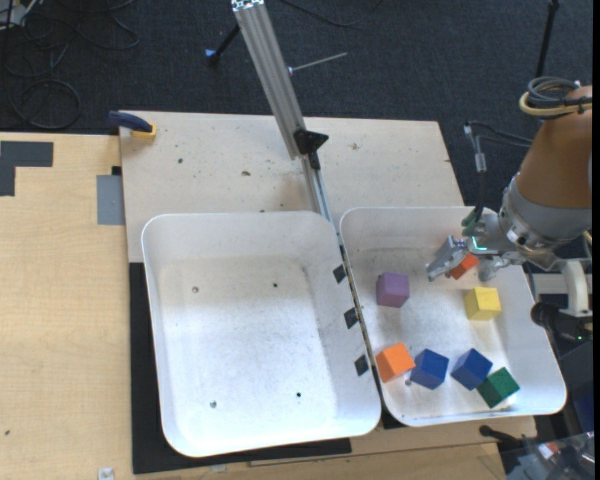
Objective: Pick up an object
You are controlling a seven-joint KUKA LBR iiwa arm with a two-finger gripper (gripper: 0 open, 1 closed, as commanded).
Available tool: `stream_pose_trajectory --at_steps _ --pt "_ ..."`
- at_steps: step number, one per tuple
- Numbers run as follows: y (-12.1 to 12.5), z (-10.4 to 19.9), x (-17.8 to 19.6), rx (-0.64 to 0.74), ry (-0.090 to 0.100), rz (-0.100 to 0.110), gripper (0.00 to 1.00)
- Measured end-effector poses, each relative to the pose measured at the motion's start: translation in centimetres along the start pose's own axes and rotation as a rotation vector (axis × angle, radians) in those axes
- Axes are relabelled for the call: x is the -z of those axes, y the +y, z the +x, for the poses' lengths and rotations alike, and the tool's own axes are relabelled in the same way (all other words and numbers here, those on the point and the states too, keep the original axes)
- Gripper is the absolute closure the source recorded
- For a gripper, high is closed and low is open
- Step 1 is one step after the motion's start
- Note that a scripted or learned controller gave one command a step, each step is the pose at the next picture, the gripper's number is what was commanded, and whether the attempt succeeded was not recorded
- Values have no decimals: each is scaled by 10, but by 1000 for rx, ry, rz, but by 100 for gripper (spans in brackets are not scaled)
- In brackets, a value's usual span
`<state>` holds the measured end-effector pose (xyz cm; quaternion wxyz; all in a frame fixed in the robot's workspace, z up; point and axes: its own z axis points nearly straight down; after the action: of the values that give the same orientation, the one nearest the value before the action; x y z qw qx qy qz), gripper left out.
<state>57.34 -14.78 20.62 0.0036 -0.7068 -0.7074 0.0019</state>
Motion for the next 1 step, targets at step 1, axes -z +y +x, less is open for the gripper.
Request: stream_pose_trajectory --at_steps 1 --pt "1 -1 2 -2 -1 -5 0"
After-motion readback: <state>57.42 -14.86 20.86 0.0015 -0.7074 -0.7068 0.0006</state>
